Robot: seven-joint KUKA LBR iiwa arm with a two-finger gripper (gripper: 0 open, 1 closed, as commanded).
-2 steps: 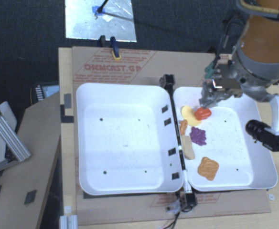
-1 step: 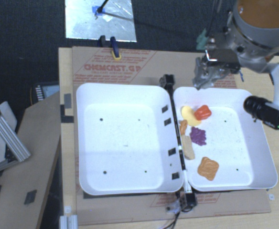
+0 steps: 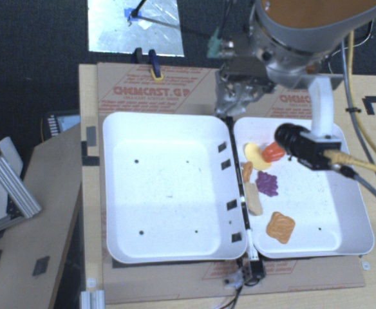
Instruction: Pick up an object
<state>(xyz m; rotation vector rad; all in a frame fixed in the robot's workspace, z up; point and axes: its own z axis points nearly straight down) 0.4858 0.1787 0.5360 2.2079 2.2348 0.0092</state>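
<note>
Several small objects lie along the left side of the right bin (image 3: 342, 237): a yellow piece (image 3: 255, 154) touching a red-orange piece (image 3: 273, 151), a purple grape cluster (image 3: 267, 183), a tan slice (image 3: 255, 203), a thin orange piece (image 3: 246, 170) by the divider, and an orange waffle-like piece (image 3: 280, 227). My gripper (image 3: 234, 105) hangs above the far end of the divider between the bins, behind the objects and apart from them. Nothing shows between its fingers.
The left bin (image 3: 111, 185) lies beside the right one on a cardboard sheet (image 3: 143, 90). A black camera unit (image 3: 307, 148) with a yellow cable (image 3: 368, 167) juts over the right bin's far side. A shiny metal plate (image 3: 136, 17) lies beyond the bench.
</note>
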